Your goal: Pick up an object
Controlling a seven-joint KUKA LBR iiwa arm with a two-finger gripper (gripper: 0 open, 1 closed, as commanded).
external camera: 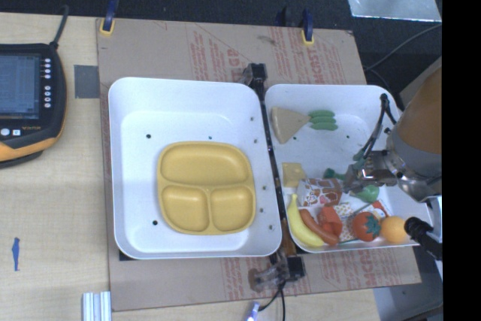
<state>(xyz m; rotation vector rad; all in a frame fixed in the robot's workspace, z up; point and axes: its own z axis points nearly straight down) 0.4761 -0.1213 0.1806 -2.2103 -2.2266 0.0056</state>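
Gripper [359,175] sits low in the right bin [338,98], right of frame centre, over the toy clutter. Jaws: spread not readable from this angle; cannot tell whether anything is held. Metal tip is near a small green piece [367,193].

Right bin contents: tan wedge [286,122] and green pea pod [322,119] at its upper part; yellow banana [301,228], red tomato [365,225], orange fruit [393,229] along the lower edge.

Left bin [135,162]: yellow three-compartment plastic tray [205,186], smooth, rounded corners.

Cardboard sheet [188,49] covers the tabletop [45,237]. Teach pendant [28,103] at left edge.
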